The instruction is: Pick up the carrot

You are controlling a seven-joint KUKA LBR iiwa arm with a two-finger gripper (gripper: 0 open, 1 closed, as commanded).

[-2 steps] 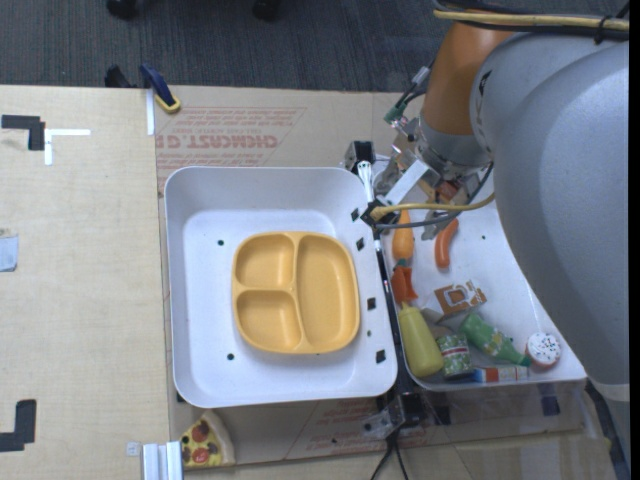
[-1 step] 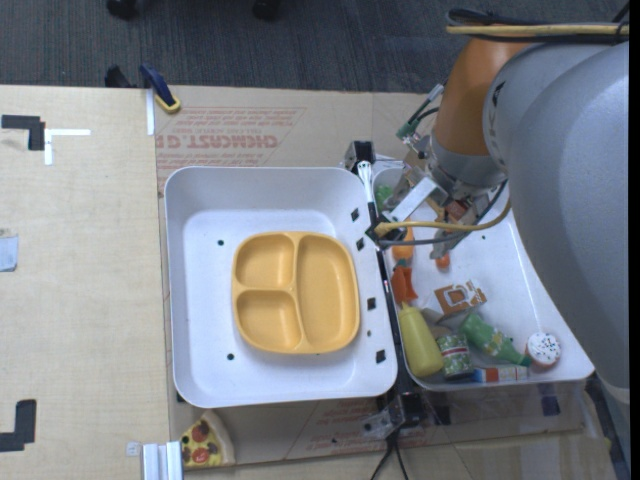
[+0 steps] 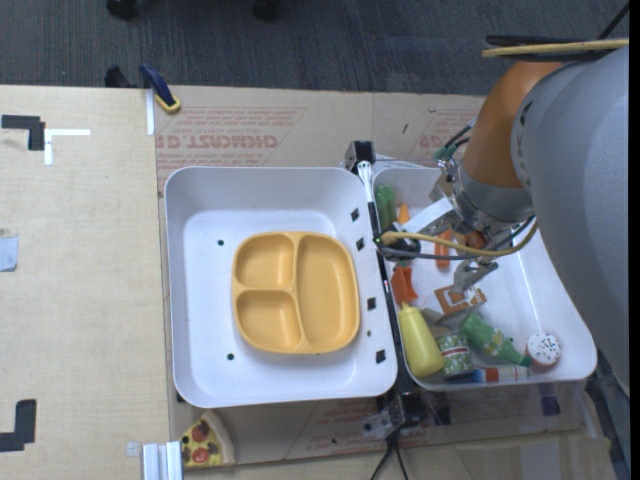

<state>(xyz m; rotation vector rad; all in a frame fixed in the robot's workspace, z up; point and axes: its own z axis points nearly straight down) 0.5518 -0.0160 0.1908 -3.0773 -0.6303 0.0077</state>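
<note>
Bench: we see two shallow white bins on cardboard, the left bin (image 3: 190, 268) bearing a yellow three-compartment plastic plate (image 3: 297, 291).
Carrot: the small orange carrot (image 3: 403, 285) lies in the right bin (image 3: 570, 318) by its left wall, above the yellow bottle (image 3: 420, 343).
Gripper: our two-finger gripper (image 3: 468, 286) hangs over the right bin just beside the carrot, placed for a descent we judge; its opening we cannot tell.

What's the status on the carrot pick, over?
Gripper low in right bin. Carrot by left wall, not held. Yellow bottle crowds it.
</note>
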